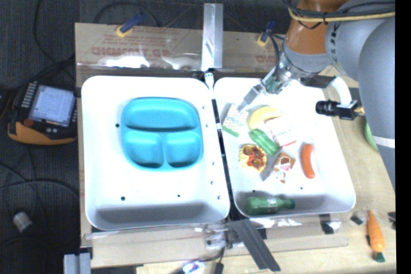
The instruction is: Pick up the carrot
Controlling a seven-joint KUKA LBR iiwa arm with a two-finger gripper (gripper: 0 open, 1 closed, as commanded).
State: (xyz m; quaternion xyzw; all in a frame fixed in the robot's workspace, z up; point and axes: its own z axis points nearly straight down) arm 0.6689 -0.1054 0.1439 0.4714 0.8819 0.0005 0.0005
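The carrot [376, 239] lies outside the bins, on the bench at about 4 o'clock, not picked up yet. The gripper [249, 98] hangs over the right bin [340, 202] at 1 o'clock, far away. Its jaws cannot be told.

White bins [96, 189] are showing a bright blue tray [162, 132] on one side and, on the other, a yellow banana [263, 115], orange-red sausage [308, 160] and green bottle [270, 204], the orange green-tipped carrot [376, 236] lying outside.
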